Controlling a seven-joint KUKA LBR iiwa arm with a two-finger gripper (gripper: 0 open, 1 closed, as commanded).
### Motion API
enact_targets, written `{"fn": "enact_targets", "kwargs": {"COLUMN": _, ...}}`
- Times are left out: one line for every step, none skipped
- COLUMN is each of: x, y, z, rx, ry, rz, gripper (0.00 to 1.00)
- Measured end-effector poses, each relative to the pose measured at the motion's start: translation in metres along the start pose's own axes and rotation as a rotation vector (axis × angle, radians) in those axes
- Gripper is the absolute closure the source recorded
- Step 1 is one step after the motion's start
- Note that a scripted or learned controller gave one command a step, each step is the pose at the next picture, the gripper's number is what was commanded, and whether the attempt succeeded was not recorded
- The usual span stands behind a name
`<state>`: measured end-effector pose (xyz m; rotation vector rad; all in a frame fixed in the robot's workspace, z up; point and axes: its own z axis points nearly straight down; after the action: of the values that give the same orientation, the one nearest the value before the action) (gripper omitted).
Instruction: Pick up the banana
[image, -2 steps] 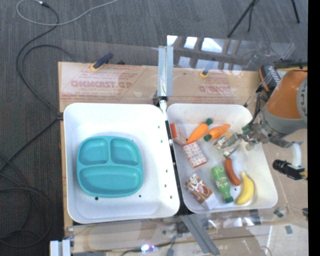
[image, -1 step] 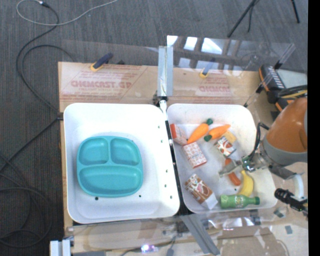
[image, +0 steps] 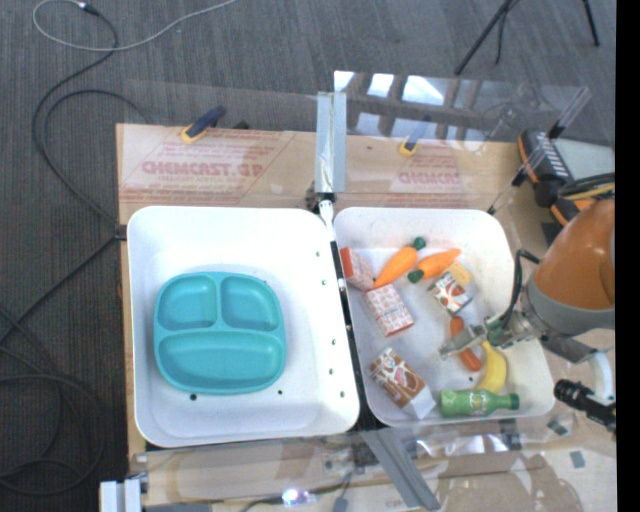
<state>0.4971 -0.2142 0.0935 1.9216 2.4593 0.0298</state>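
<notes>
Yellow marks the banana (image: 492, 369), lying in the right bin (image: 500, 228) just below and to the right of the gripper (image: 468, 343). The gripper hangs low over that bin's right half, and its grey fingers point left; I cannot tell whether they are apart or together, and nothing shows clamped between them. A small orange-red piece (image: 466, 353) sits right under the gripper, touching the banana's upper end. Below the gripper, near the bin's front wall, lies a green bottle (image: 478, 402). Up and to the left of the gripper are two carrots (image: 415, 263) side by side, with a small carton (image: 453, 290) between them and the gripper. Further left lie two boxes (image: 389, 309), one above the other. Well to the left, the other bin (image: 150, 225) holds a teal divided plate (image: 219, 332).
</notes>
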Motion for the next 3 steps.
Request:
{"fn": "enact_targets", "kwargs": {"x": -0.0027, "y": -0.0017, "z": -0.008, "rx": 0.003, "ry": -0.004, "rz": 0.006, "gripper": 1.0}}
{"fn": "enact_targets", "kwargs": {"x": -0.0012, "y": -0.0014, "z": -0.0077, "rx": 0.005, "ry": -0.001, "rz": 0.004, "gripper": 0.0}}
{"fn": "enact_targets", "kwargs": {"x": -0.001, "y": -0.0047, "z": -0.0009, "rx": 0.01, "ry": 0.005, "rz": -0.038, "gripper": 0.0}}
